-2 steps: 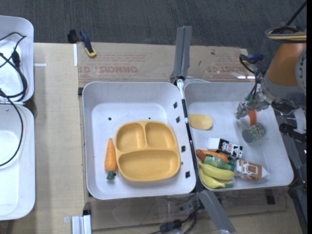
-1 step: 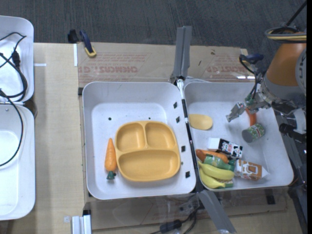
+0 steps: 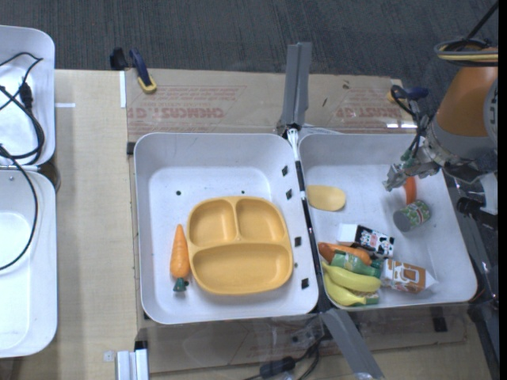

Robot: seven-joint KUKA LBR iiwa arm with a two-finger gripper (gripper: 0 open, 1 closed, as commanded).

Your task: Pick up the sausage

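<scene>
Your gripper [image 3: 406, 175] hangs over the far right part of the right bin [image 3: 372, 153], and a short reddish-orange piece, which reads as the sausage [image 3: 409, 189], sits between its fingertips, pointing down out of the jaws. That makes the grip look made: the jaws are closed around the sausage, and it appears to be clear of the bin floor, though you cannot be sure from this slanted view how high it rides. Just beneath and a little nearer lies a small grey-green can [image 3: 413, 215] on its side, close to the sausage's lower end but apparently apart from it. Farther left in the same bin rests a pale yellow oval piece [image 3: 325, 198]; toward the near wall you see a black-and-white carton [image 3: 372, 240], a bunch of bananas [image 3: 352, 283], an orange vegetable [image 3: 342, 253] and a small orange-and-white carton [image 3: 407, 276] heaped together. The left bin [image 3: 158, 165] holds a yellow divided plate [image 3: 239, 244] with a carrot [image 3: 180, 253] just beside its left edge. By this showing, the pick is largely done; what remains, in my judgement, is lifting it well clear and proving the hold is firm.
</scene>
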